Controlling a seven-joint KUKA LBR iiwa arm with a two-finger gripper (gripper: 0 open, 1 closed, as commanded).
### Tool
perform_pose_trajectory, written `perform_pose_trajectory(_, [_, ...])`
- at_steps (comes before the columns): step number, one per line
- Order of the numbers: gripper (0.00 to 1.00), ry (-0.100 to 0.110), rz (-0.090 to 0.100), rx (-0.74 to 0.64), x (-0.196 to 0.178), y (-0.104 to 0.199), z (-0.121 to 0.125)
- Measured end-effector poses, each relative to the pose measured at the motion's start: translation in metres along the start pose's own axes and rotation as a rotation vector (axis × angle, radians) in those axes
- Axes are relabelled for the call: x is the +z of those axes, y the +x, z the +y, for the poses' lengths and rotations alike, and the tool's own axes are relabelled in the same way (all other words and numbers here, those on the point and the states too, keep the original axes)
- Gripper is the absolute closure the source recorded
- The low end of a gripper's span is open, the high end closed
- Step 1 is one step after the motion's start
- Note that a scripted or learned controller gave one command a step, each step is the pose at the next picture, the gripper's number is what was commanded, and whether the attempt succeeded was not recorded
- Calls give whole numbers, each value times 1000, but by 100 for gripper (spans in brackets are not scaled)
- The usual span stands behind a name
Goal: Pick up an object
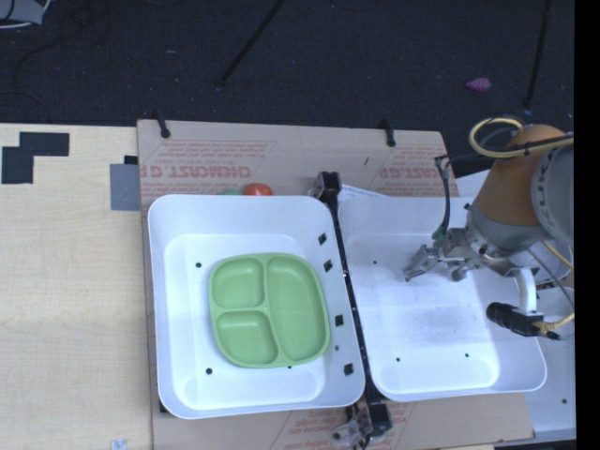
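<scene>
The tool [419, 267] hovered over the right bin [441, 382], fingers spread wide and holding nothing. The green divided plate [268, 309], the likely target, lay flat in the left bin [178, 251], well apart.

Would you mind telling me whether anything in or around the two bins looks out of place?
One thing stands out: a small orange-red object sits outside the left bin, just behind its back rim on the cardboard, beside something green. The green divided plate lies flat inside that bin, slightly rotated. The gripper is over the right bin.
</scene>
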State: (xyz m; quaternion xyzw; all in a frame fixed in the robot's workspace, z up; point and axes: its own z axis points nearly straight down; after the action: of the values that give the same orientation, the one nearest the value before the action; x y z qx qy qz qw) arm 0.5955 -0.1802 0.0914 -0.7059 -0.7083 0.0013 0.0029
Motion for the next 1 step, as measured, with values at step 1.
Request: perform_pose_trajectory(1, [100, -2, -1, 2, -13, -1, 0])
